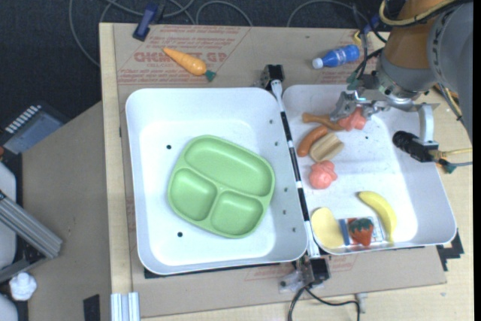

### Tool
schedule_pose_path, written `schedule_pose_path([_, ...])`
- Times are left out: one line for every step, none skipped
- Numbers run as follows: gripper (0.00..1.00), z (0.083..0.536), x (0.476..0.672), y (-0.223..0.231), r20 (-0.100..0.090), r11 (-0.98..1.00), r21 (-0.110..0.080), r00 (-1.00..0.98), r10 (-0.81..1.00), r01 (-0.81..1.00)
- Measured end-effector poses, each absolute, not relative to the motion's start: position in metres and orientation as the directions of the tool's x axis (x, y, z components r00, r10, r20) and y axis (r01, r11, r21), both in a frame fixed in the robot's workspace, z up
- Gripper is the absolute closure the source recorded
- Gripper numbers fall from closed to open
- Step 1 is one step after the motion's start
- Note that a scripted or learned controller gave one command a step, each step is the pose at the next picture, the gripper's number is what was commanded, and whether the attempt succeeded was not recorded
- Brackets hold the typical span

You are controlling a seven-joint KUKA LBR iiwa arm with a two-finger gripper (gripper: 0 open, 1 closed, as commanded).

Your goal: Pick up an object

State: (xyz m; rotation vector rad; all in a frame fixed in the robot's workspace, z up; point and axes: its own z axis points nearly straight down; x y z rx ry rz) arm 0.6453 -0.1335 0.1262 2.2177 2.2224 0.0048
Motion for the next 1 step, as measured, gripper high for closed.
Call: schedule_pose_path([1.0, 0.1851, 0.581, -0.0766, 0.001, 0.002, -0.001, -0.002, 1.0, 1.0])
